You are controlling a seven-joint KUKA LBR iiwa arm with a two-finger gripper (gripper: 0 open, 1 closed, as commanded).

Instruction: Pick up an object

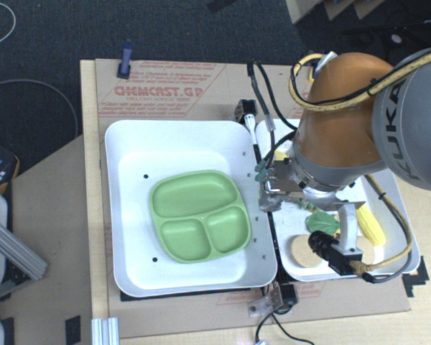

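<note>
Green divided plate point(199, 214) lies flat, centred in left bin point(129, 157), nothing else with it. Right bin point(294, 270) has a small green piece point(322, 221), a yellow piece point(371, 225) by the far-right wall and a tan disc point(302, 250) near the front. Bins sit on a brown board-topped bench point(165, 88) printed in red, on dark carpet floor point(93, 13). Hand point(312, 196) is low over the right bin, just above the green piece, hidden under the wrist. Can't tell how far open it is or whether it's touching.
</note>
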